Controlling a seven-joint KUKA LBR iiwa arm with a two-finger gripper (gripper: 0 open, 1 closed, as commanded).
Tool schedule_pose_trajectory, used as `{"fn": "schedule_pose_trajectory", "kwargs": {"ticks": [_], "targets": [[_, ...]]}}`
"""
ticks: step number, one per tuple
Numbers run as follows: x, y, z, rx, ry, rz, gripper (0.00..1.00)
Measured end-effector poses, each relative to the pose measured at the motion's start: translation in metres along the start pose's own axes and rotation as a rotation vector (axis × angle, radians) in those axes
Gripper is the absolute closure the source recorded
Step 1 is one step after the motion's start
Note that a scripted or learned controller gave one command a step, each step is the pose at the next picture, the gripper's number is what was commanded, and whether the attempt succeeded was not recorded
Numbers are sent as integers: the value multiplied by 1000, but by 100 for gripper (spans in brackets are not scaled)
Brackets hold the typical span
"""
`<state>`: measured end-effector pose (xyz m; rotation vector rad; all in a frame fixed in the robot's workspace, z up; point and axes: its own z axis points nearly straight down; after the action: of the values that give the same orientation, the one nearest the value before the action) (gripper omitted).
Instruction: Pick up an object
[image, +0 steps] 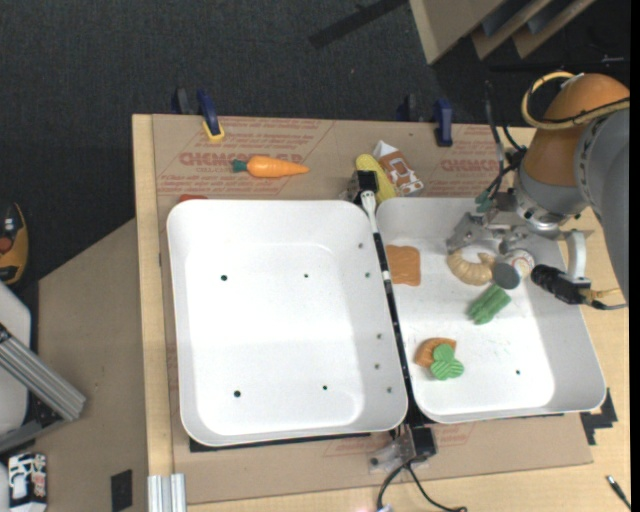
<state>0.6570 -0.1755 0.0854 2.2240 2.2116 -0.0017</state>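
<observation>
Left bin (200, 300) bare; right bin (560, 370) crowded near arm (570, 150)

Cardboard-topped bench (290, 150), two white bins (270, 400), carrot (272, 167)

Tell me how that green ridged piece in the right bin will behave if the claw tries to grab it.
The green ridged piece looks like small moulded toy food, so probably light and stiff. Its ridges may give some grip. It lies flat and tilted on the right bin, close by the tan ring, so a push would likely slide it rather than roll it.
</observation>
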Motion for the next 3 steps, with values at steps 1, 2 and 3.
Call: {"fn": "schedule_pose_trajectory", "kwargs": {"ticks": [1,2,3], "targets": [[5,2,-11,-4,1,-6,100],[46,-94,-3,-2,4,-4,100],[121,-65,-107,-10,6,-15,100]]}}
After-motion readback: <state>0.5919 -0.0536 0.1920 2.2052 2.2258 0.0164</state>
